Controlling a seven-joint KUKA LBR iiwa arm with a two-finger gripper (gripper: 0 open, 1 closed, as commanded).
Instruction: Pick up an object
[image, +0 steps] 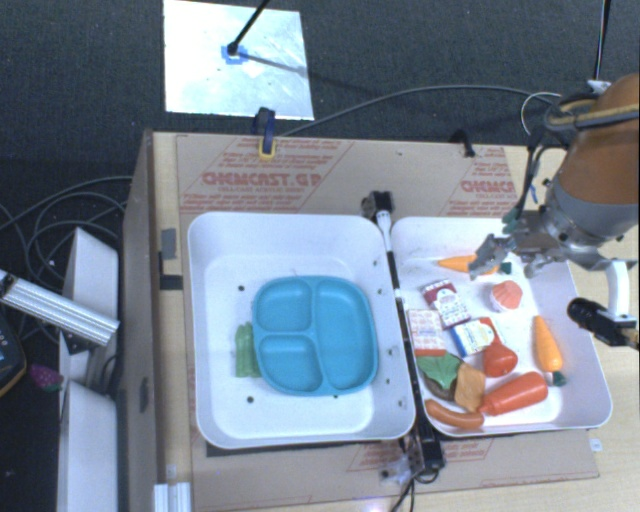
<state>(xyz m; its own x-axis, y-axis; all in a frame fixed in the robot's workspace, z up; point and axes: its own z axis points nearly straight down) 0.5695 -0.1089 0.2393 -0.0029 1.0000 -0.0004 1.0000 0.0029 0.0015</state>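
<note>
Toy food heaped at the near edge of the right bin (596, 400); gripper (512, 255) hovers over its far end.

Nearest: a sausage (453, 418) against the near wall, touching a red pepper (514, 392) and a green leaf (438, 367); all smooth, glossy plastic, rounded. Behind them, flat printed cartons (440, 318), a red chilli (499, 354), an orange carrot (546, 345), a pink ball-like piece (506, 295). A small orange carrot piece (457, 264) lies at the far end, just beside the gripper. Fingers look spread, nothing between them. Left bin (215, 300) holds a blue divided plate (315, 333), a green strip (245, 351) beside it. Risks, judged: rounded slick shapes may squirt out as the fingers shut; the near pile is packed touching, so a descent there could nudge neighbours or pinch two; the carrot piece lies low and tapered, easy to miss.
</note>
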